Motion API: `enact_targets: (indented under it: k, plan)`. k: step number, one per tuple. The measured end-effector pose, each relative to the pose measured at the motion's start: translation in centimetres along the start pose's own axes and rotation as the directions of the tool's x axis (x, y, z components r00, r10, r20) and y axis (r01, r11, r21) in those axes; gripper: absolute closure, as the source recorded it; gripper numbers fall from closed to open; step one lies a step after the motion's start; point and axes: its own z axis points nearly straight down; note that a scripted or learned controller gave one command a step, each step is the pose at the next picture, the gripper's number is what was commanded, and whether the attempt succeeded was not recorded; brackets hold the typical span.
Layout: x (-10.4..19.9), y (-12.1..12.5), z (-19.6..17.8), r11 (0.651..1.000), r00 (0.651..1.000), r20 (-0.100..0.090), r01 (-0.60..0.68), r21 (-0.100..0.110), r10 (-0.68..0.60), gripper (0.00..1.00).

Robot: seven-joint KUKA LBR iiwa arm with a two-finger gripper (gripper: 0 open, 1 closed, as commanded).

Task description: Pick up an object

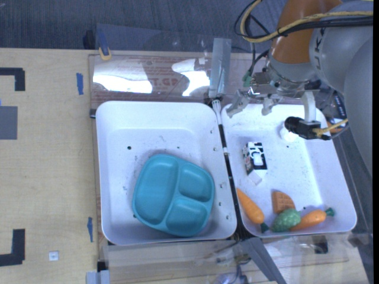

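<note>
My gripper (252, 105) hangs over the far left part of the right bin (337, 176), below the orange wrist band. Its fingers (235, 107) stand spread apart and open, with nothing between them. Lower in that bin lies a small black-and-white box (255, 157), apart from the gripper. Along the near wall sit an orange carrot (250, 206), a brown wedge (283, 200), a green leafy toy (286, 220) and a second carrot (312, 218). A small white piece (288, 134) lies under a black part (303, 126) at the far right.
The left bin (118, 135) holds a teal divided plate (173, 194), tilted against the near wall. A grey upright post (219, 70) stands behind the ridge where the two bins meet. Cables loop above the arm.
</note>
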Motion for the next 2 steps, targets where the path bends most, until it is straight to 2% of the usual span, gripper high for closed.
enact_targets:
  k: [1,2]
  plan:
    - [-3.89,-8.39,1.19,0.998,0.999,0.004,-0.054,-0.010,0.054,0.00]
    - [-3.63,-8.31,1.16,0.999,0.999,0.002,-0.050,-0.011,0.050,0.00]
